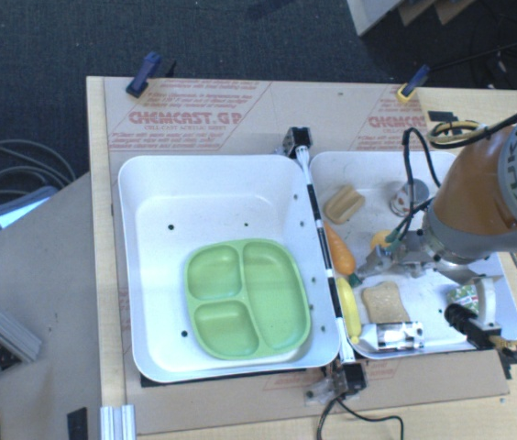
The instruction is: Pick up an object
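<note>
Currently, the gripper (pixel 379 257) is positioned low in the right bin (pixel 506 324), just above the slice of bread (pixel 386 302) and beside the carrot (pixel 339 252) and banana (pixel 347 308). Its jaw state cannot be determined, and nothing is seen held. A green divided tray (pixel 246 298) is located in the left bin (pixel 148 273).

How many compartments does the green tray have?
3: the green tray in the left bin has one upper left, one lower left, one long on its right.
</note>
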